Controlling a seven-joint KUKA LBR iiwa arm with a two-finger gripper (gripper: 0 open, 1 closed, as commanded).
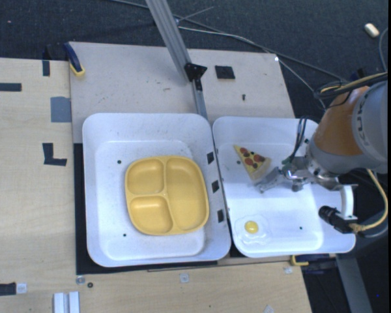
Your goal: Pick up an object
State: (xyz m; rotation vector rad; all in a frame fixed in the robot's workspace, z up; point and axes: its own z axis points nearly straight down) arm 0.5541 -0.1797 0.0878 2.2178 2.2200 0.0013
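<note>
A toy pizza slice (251,160) lies in the upper left part of the right bin (313,135). A toy fried egg (251,228) rests near that bin's front left corner. My gripper (268,182) reaches in from the right and hangs low over the bin, just below and to the right of the pizza slice. Its grey fingers point left toward the slice. I see nothing between them.
The left bin (98,194) holds a yellow divided plate (166,195). A slanted metal pole (173,34) rises behind the bins. Cables run across the dark floor at the back and right.
</note>
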